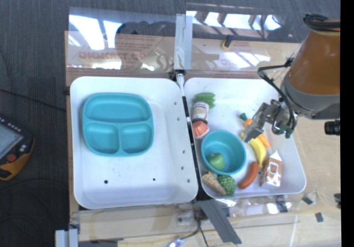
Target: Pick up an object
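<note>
Here, the left bin [133, 190] carries a teal divided plate [117, 123]. The right bin [243, 88] holds a teal bowl [223, 152], a small carton [273, 168] (print too blurred to read) and a banana [258, 149]. The claw [271, 120] hangs just above the banana, seemingly parted, nothing between its fingers.

No text can be read. Faint reddish lettering is seen on the clear panel [119, 52] at the upper left, too blurred to be made out.
</note>
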Available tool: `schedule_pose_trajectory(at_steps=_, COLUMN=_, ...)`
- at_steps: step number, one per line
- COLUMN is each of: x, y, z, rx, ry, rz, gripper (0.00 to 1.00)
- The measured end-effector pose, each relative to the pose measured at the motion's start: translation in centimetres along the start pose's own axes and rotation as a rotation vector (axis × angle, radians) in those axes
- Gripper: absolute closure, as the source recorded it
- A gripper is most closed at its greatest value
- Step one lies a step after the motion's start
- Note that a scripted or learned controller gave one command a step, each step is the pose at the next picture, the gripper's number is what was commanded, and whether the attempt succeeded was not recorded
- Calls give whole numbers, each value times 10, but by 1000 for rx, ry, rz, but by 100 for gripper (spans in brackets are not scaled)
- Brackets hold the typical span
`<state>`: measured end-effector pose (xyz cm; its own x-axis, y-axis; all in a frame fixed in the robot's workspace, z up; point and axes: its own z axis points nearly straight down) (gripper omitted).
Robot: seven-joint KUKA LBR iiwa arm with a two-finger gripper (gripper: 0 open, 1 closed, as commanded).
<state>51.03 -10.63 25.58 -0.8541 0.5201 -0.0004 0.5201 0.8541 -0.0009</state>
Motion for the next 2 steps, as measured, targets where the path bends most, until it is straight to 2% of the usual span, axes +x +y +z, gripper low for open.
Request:
schedule_pose_trajectory(at_steps=1, x=16, y=6, z=124, rx=2, ry=5, rz=1, gripper=100)
schedule_pose_trajectory(at_steps=2, x=0, y=43, z=48, rx=0, ry=2, rz=-29, gripper=100)
